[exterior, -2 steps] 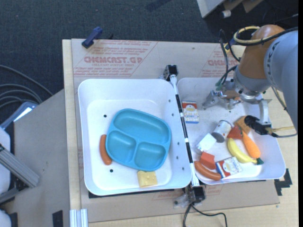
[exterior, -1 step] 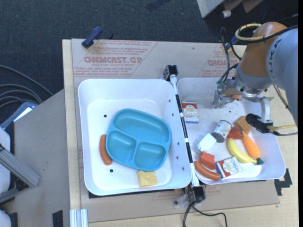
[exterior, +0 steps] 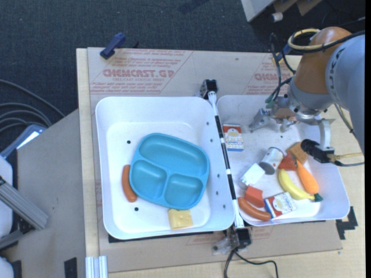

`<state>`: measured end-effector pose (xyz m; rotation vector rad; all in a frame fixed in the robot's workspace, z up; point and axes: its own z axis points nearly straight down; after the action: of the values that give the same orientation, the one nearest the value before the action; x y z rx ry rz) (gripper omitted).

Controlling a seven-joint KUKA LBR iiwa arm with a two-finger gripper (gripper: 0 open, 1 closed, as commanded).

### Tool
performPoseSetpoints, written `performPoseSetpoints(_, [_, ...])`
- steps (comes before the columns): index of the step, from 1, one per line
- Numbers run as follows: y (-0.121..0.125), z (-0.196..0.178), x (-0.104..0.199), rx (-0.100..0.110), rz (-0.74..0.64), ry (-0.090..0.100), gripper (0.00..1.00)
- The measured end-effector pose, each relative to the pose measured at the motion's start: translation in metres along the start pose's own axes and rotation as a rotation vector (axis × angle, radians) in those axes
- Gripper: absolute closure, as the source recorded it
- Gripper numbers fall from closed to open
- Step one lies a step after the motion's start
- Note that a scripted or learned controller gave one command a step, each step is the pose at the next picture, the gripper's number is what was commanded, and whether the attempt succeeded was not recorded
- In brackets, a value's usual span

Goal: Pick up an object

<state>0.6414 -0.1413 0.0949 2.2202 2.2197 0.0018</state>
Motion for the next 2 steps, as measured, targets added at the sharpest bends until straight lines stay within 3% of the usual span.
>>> performPoseSetpoints(1, [0.0006, -0.0102, 0.0003, -0.002, 0.000, 0.000, 1.00])
performPoseSetpoints(2, [0.0006, -0.0101, 0.0003, -0.002, 0.000, 0.000, 0.00])
